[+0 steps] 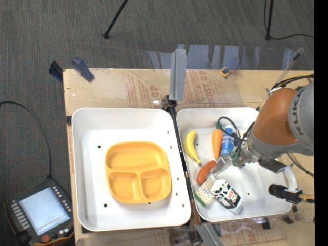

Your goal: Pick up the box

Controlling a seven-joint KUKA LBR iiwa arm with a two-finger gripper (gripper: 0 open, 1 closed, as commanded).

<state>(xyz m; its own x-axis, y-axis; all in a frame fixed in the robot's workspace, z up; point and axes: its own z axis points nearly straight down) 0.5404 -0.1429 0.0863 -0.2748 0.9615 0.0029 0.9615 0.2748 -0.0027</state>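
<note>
Box (226, 194), the black-and-white patterned carton, is lying near the front wall of the right bin (205, 114), touching a small speckled packet (204, 191). The gripper (222, 166) is hovering just above it beside a red-orange vegetable (206, 171); whether it is spread or closed I cannot tell. Descending here is risking a nudge against either neighbour, or a grab of the wrong item; only "KU" on the arm (279, 124) is reading clearly.
</note>
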